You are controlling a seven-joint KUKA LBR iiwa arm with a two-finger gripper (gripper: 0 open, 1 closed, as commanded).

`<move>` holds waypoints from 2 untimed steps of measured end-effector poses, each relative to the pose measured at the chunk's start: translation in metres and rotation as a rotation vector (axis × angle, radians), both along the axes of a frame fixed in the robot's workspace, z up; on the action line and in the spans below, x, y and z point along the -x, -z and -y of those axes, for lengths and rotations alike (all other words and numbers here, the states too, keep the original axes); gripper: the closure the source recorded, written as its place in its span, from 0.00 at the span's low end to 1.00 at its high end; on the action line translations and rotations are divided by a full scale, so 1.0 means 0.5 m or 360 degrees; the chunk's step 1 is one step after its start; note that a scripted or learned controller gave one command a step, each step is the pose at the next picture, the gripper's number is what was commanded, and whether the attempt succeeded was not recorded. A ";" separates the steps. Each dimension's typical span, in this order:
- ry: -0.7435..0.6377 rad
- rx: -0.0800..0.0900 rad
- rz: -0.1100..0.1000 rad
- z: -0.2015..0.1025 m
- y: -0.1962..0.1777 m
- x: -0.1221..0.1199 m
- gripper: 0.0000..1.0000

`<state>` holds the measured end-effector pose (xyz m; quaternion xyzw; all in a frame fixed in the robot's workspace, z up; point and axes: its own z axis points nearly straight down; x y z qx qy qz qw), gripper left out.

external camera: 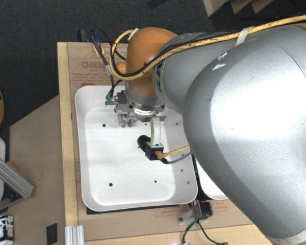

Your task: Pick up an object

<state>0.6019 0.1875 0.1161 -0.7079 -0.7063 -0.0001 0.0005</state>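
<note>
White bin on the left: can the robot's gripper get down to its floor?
Probably yes: the gripper hangs over the white bin near its far wall, with nothing between it and the floor.

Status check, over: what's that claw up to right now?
Claw low at far end of left bin. Whether it holds anything: cannot tell. Grey arm covers most of right bin.

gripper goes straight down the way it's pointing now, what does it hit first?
Most likely the bare floor of the white bin on the view's left, near its far end. The gripper points down there, but the wrist covers the spot right beneath it and depth is unclear.
</note>
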 end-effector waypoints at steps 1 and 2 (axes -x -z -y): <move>0.0002 -0.0001 0.0000 -0.001 -0.020 0.000 1.00; 0.0004 -0.0003 0.0002 -0.002 -0.040 -0.001 1.00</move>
